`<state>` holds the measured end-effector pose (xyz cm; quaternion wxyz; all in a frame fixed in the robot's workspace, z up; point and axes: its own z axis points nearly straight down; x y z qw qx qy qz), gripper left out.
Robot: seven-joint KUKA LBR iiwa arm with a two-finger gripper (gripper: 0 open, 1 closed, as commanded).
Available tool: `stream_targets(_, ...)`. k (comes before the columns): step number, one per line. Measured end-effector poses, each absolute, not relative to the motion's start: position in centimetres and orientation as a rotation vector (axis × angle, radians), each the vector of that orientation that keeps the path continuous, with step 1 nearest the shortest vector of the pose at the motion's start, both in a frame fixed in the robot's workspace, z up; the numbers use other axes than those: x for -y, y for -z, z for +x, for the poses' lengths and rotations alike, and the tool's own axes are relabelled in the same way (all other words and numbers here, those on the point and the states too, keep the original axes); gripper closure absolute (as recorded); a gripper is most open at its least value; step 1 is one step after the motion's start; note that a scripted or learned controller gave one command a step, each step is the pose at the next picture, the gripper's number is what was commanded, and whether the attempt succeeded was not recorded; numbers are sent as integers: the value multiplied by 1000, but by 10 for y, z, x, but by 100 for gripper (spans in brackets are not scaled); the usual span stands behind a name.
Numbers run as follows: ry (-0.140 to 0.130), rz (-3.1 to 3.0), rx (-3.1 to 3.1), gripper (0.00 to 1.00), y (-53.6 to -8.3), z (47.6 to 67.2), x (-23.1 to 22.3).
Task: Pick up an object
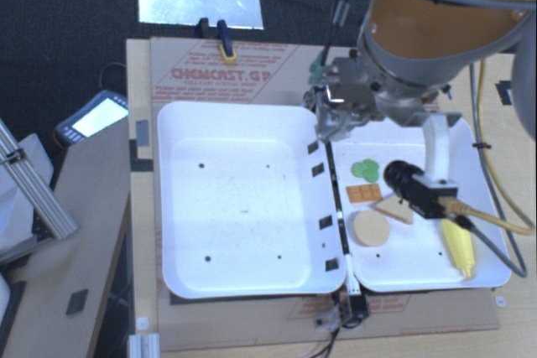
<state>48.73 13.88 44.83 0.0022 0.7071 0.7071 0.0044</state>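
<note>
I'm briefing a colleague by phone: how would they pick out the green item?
Look in the right-hand white bin, near the divider between the bins. The green piece lies above the orange waffle-like square and the round tan disc. It alone is green, with lobed edges.

Your desk (143, 205) carries a cardboard sheet (252, 67); on it sit two white bins, left bin (243, 201) touching right bin (419, 264).
</note>
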Motion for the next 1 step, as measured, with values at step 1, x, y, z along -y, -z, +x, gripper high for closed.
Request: stream_targets(1,-8,2211,-2229,100,-455,487,-140)
